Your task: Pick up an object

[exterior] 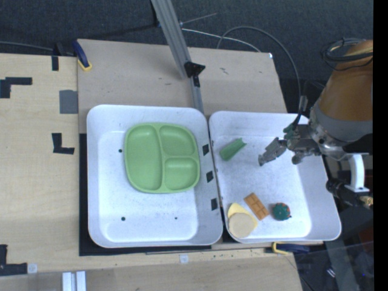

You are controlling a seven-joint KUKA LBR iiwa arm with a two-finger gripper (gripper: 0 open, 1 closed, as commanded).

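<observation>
We had the gripper (271, 153) hanging over the right bin (315, 190), and from this angle we couldn't tell how its fingers stood. Nothing was in its grasp! The nearest pick was the green block (231, 148), lying apart to the camera's left of the gripper tip, near the bin's left wall, its long axis slanting up toward the right. Lower in the same bin sat the orange waffle piece (256, 205), the pale round piece (241, 222) and a small teal ball (280, 211). The green divided plate (162, 157) lay in the left bin (106, 180).
</observation>
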